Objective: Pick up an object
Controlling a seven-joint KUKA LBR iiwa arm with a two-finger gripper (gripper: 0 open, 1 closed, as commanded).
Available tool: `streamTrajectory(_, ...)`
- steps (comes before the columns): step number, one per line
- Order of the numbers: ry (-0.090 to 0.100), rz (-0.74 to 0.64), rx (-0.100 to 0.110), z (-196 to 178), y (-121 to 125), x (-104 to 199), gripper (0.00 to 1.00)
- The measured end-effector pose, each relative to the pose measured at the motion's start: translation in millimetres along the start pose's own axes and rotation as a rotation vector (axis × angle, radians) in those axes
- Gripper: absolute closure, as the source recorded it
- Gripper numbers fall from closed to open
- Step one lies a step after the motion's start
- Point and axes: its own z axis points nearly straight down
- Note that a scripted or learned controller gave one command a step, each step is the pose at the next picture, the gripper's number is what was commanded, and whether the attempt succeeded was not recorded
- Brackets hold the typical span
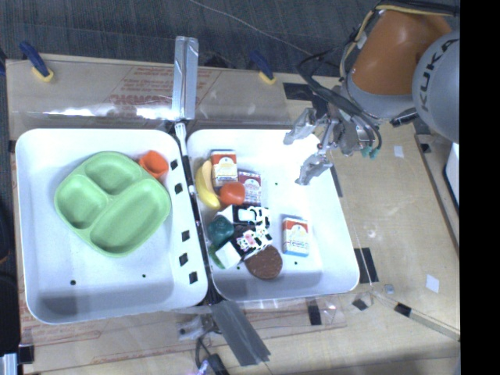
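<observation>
Right now the pick looks barely begun. The pincer (311, 147) hangs over the upper right part of the right bin (336, 233), its two fingers spread apart with nothing between them, one fingertip (294, 135) up near the bin's back rim and the other lower, above bare white floor. No object is lifted.

Everything that could be picked lies in a cluster to the left of the pincer, well apart from it: a banana (205, 186) along the dividing wall, a small carton with a red top (224, 166) beside it, a red-orange ball (232, 194), a black-and-white patterned item (251, 229), a dark green piece (220, 230), a brown round disc (265, 264) near the front rim, and another little carton (295, 237) standing alone, nearest below the pincer.

The left bin (39, 287) holds a green divided plate (113, 201) and an orange cup-like thing (155, 162) just beside it.

By my reckoning, all of the real work is left: choosing a target, moving across and down to it, closing, and lifting. The lone carton seems the easiest reach.
</observation>
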Motion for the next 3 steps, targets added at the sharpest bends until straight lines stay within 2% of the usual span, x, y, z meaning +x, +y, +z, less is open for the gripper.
streamTrajectory(1, -0.017, -0.112, 0.004, 117, 41, 9, 0.00)
streamTrajectory(2, -0.008, -0.312, 0.003, 133, 89, -13, 0.00)
streamTrajectory(3, 0.000, -0.242, -0.002, 136, 95, 5, 0.00)
